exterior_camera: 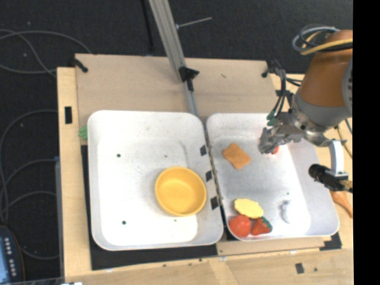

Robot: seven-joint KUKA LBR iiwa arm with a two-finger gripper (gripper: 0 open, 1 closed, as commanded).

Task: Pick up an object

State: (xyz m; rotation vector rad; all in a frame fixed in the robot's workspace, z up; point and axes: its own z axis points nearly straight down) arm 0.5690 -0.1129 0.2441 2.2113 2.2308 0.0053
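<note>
The hand (270, 142) hangs over the right bin (309, 218) at upper right, seemingly pinching a small red object (274, 150), right of the orange toast-like piece (236, 156).

Overhead view under even, diffuse light; the two white bins (148, 123) read bright, near overexposed, with faint speckle and little surface detail. Shadows are soft and short, one lying beneath the yellow bowl (180, 191). The dark floor (35, 28) around the bench falls almost to black. Overall sharpness is modest, and the arm (323, 88) at right appears slightly blurred
</note>
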